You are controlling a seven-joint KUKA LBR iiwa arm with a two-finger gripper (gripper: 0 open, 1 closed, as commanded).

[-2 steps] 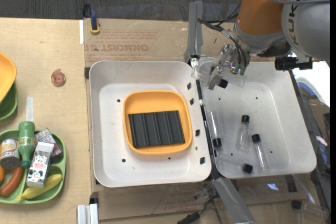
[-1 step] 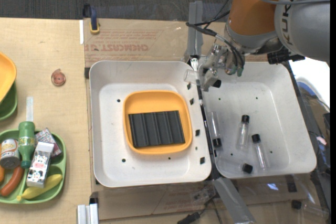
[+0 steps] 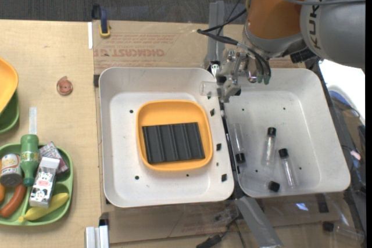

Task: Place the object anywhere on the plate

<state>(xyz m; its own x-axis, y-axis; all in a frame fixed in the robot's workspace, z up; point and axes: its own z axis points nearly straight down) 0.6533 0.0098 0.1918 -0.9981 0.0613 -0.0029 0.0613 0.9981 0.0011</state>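
The green tray (image 3: 35, 206) of toy food sits closest to the lens, way off to the side of the gripper (image 3: 238, 75) and not part of this job. The gripper hangs over the back corner of the right bin (image 3: 325, 125), right by the wall shared with the left bin (image 3: 116, 125); can't tell if it's clamped on anything, too cluttered up there. Below it, 3 clear tubes lie loose: tube (image 3: 238, 142) against the divider, tube (image 3: 268, 145) mid-bin, tube (image 3: 286, 166) beyond that, plus a stray black cap (image 3: 273, 186). The yellow plate (image 3: 174, 112) sits across the divider with a dark ribbed mat (image 3: 174, 142) on it. I'd guess a tube is still to be picked. Main obstacle: the raised rims between bins.
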